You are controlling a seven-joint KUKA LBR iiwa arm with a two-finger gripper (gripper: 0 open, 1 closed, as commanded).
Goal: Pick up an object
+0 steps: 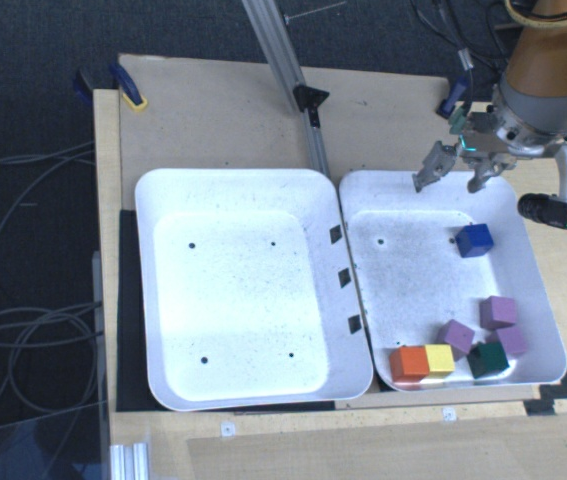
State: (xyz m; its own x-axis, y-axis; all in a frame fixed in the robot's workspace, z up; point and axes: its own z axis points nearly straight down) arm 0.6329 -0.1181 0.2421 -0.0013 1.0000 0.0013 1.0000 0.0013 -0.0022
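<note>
My gripper [457, 171] hangs over the far edge of the right bin [403, 298], its two fingers spread apart with nothing between them. A blue cube [474, 240] lies in the right bin, a short way nearer than the gripper and slightly to its right. Clustered in the bin's near right corner are an orange block [409, 362], a yellow block [439, 358], a dark green block [486, 359] and three purple blocks [499, 312].
The left bin [233, 288] sits beside the right one, joined by black clips [344, 276]. A slanted metal rail [281, 48] runs from the top down to the bins' far junction. Cables lie on the floor at left and top right.
</note>
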